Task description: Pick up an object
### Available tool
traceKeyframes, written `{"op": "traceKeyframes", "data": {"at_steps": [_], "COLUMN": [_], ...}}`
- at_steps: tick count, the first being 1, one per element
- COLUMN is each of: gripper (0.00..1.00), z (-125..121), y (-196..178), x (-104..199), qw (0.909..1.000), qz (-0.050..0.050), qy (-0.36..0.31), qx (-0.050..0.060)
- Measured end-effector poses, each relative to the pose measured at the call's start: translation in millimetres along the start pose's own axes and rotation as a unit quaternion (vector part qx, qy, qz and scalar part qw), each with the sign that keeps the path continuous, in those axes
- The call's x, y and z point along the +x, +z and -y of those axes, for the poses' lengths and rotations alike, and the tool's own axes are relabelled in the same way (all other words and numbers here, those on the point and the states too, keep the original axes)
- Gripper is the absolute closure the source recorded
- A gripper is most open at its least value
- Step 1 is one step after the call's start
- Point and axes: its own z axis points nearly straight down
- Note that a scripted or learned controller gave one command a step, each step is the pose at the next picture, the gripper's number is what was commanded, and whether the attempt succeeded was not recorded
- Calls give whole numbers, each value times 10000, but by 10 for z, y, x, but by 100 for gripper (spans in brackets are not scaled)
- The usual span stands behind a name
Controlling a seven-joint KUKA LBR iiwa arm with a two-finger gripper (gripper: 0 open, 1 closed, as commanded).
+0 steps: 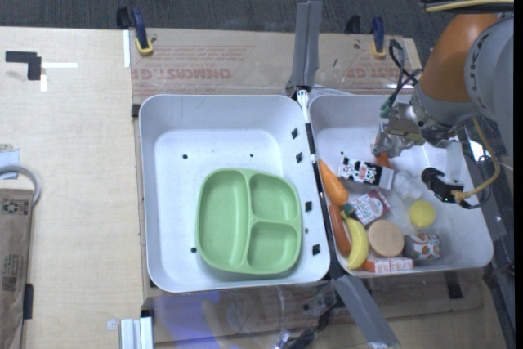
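Note:
My gripper (386, 145) hangs over the upper part of the right bin (351, 114), just above and right of a small black-and-white box (363, 172). Below it lie a red packet (369, 207), a yellow ball (422, 213), a round tan disc (386, 239), a banana (357, 243) and a red-and-white carton (422, 247). An orange carrot (331, 182) lies along the bin's left wall. I see nothing held in the gripper.
The left bin (163, 176) holds a green divided plate (249, 221). A grey bar (307, 45) stands at the back between the bins. A brown paper bag (15, 257) lies on the bench at far left.

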Motion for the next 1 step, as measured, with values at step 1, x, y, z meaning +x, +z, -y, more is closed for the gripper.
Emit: {"op": "traceKeyframes", "data": {"at_steps": [1], "gripper": [100], "z": [124], "y": [-878], "x": [135], "qw": [9999], "qz": [5], "qy": [167], "qx": [-19]}}
